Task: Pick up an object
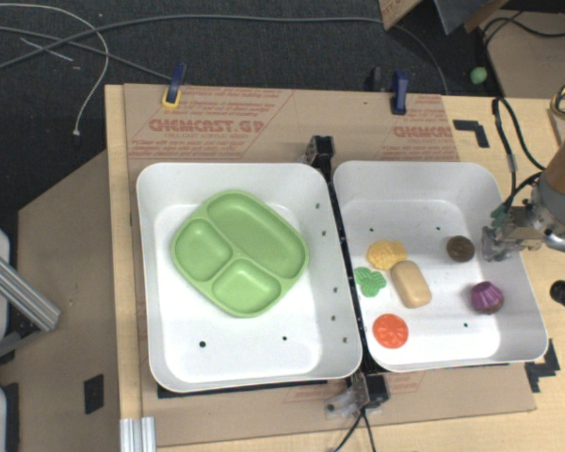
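2 white bins side by side on the surface (122,252). In the left bin (160,347), a green divided plate (239,252) with 3 compartments, lying flat near the middle. In the right bin (433,191), 6 small toy foods: a yellow corn piece (387,253), a green leafy piece (369,282) just beside it, a tan bread roll (411,283) touching or nearly touching the corn, an orange-red round slice (390,330) nearer the front edge, a brown ball (460,249) and a purple piece (487,297) toward the right wall. Jaws (505,238) at the right bin's right edge, just beside the brown ball, nothing seen between them. Released or clenched: cannot tell.
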Available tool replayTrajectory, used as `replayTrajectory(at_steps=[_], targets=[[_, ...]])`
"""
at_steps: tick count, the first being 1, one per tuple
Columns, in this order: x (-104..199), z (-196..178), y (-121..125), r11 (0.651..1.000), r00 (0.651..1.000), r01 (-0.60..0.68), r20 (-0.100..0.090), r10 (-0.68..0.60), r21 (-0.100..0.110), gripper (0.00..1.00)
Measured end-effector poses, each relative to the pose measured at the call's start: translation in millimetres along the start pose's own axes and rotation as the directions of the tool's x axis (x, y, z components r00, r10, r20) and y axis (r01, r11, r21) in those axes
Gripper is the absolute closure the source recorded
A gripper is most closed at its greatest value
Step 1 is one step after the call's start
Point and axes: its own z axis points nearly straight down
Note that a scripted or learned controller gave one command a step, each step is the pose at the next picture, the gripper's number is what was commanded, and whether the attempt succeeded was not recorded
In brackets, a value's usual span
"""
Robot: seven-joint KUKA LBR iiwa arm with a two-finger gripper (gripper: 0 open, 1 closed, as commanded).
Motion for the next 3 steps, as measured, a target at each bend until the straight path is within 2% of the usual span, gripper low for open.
replayTrajectory(at_steps=[1,2,3], targets=[[-2,-64,7,1.000,1.000,0.001,0.001,-0.001,-0.002,1.00],[-2,-76,8,1.000,1.000,0.000,-0.002,0.000,0.003,1.00],[56,-67,7,1.000,1.000,0.005,-0.007,-0.005,0.008,1.00]])
